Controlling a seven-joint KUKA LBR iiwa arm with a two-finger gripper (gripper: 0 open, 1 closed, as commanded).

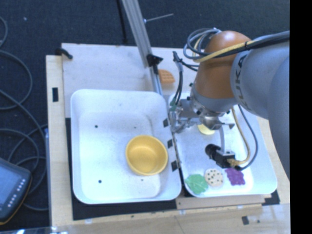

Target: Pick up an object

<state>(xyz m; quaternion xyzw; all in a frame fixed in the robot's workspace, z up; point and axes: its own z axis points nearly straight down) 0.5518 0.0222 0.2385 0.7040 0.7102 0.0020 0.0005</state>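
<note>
Gripper (187, 122) hovers by bin wall (171, 130); finger state we cannot tell; we fear collision, missing yellow piece (204, 128).

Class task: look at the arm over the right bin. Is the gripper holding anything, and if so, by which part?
It cannot be told. The gripper sits under the wrist over the right bin; a pale yellow object shows just below it.
</note>
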